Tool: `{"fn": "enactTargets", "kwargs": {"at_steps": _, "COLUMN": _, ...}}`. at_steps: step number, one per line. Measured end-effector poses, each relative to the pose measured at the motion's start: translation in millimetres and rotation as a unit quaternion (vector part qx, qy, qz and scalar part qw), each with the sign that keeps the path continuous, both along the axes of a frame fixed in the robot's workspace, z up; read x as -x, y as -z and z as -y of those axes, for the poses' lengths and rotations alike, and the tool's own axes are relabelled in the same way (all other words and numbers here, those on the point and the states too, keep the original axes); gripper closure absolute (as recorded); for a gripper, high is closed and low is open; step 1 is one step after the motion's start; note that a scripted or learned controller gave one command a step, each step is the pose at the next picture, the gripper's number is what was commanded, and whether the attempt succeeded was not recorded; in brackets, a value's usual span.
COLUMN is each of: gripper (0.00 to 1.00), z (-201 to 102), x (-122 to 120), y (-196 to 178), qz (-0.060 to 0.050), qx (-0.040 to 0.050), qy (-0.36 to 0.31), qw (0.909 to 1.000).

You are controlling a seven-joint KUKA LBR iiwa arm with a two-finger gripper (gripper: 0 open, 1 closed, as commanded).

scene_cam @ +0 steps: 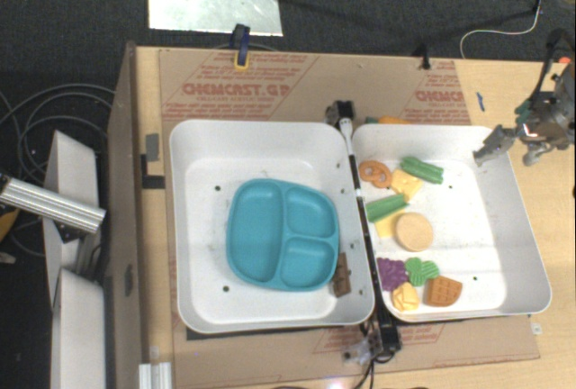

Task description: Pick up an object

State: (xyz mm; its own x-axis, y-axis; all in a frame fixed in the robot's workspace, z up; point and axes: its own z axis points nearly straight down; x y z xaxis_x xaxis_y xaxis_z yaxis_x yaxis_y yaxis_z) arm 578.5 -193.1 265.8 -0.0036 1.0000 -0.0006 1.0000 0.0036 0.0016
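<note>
A cardboard-covered table [270, 81] is carrying two white bins. The left bin [193, 198] is holding a blue divided plate [282, 234]. In the right bin [504, 234], toy foods are clustering along its left side; a green pod [421, 169] is lying with its long axis running left-right, slightly tilted. The gripper [513, 144] is hovering at the bin's upper right corner, well apart from it; whether it is open, I cannot tell.
</note>
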Motion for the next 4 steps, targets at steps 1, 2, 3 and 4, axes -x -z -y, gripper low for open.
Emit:
{"fn": "enactTargets", "kwargs": {"at_steps": 1, "gripper": 0.00, "z": -52, "x": -75, "y": 122, "qz": 0.000, "qx": -0.0013, "qy": -0.004, "qw": 1.0000}}
{"fn": "enactTargets", "kwargs": {"at_steps": 2, "gripper": 0.00, "z": -85, "x": -66, "y": 169, "qz": 0.003, "qx": 0.0008, "qy": 0.001, "qw": 1.0000}}
{"fn": "enactTargets", "kwargs": {"at_steps": 3, "gripper": 0.00, "z": -91, "x": 22, "y": 182, "qz": -0.005, "qx": -0.0014, "qy": 0.002, "qw": 1.0000}}
{"fn": "enactTargets", "kwargs": {"at_steps": 4, "gripper": 0.00, "z": -86, "x": -55, "y": 180, "qz": 0.004, "qx": 0.0006, "qy": -0.001, "qw": 1.0000}}
